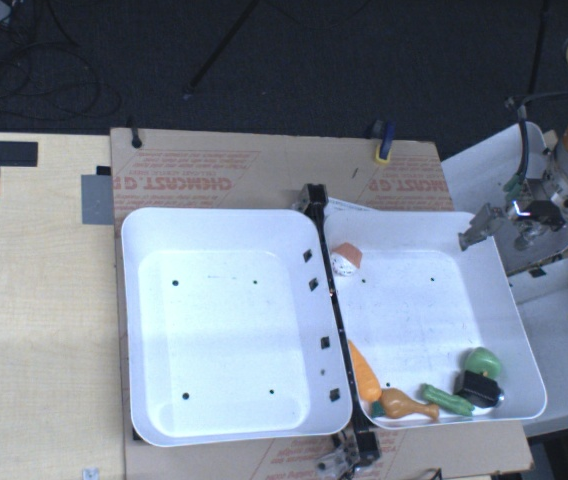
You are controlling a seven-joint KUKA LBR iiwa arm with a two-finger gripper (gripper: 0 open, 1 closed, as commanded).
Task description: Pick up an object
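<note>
The right bin holds several small objects. A white and orange piece lies near its far left corner. An orange carrot rests along its left wall. At the near edge lie a tan pear-shaped piece, a green pod, a black block and a green rounded piece. My gripper hangs at the far right corner of this bin, just outside its rim, well away from all the objects. Nothing shows in its grasp.
The left bin stands beside the right one, with a black divider bar and clips between them. Both rest on a cardboard sheet. A blue and yellow clamp stands at the cardboard's far edge.
</note>
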